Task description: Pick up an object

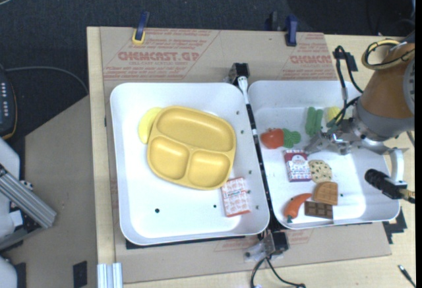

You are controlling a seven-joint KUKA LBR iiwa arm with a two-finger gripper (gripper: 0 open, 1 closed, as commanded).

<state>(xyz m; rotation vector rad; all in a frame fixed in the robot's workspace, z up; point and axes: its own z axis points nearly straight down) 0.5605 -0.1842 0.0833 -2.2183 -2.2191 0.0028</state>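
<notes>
Step in hand: the approach, by the look of it; the arm [386, 102] reached in from the right and hung low over the right bin [267, 99], with nothing seen lifted.
Gripper: the gripper [324, 142] sat low among the toys, beside the green piece [312, 121]; whether it was released or clenched could not be told at that size.
Task's things: a red tomato-like toy [272, 138] lay at the right bin's left side, a small red-and-white packet [297, 165] just nearer, a cookie [320, 169] touching its right.
Near corner: an orange carrot-like piece [298, 204] and a brown waffle and chocolate pile [322, 200].
Next move: likely a short settle onto one piece, then a straight lift; the crowding called for a clean choice.
In the way: neighbours lay close together, so a nudge was probable.
Left bin: the left bin [125, 148] held a yellow divided tray [191, 147] and a second packet [235, 196], well apart from the arm.
</notes>
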